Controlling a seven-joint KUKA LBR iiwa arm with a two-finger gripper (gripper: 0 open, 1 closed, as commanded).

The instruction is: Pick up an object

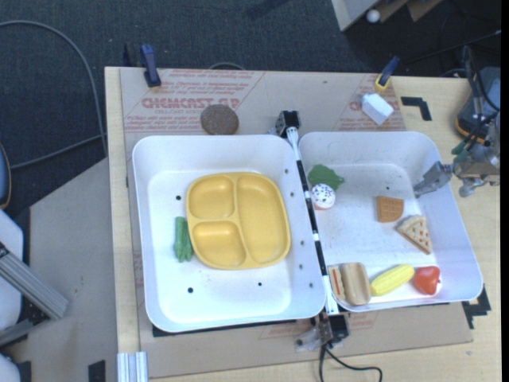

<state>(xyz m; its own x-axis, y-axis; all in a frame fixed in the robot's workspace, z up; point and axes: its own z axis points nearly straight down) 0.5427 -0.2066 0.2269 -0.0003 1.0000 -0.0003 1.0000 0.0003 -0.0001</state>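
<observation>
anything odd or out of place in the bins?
Nothing spilled or damaged. Only oddity: the green pea pod lies on the left bin floor beside the yellow divided plate, not in a compartment. Right-bin toys lie loose.

We see the claw (442, 178) as a grey metal assembly. Its fingers (429, 181) are thin and grey. Teal cabling runs above it.

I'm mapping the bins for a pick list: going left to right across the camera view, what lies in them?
green bean → yellow divided plate → white dotted ball → hot dog → corn cob → pizza slice → red tomato
</observation>
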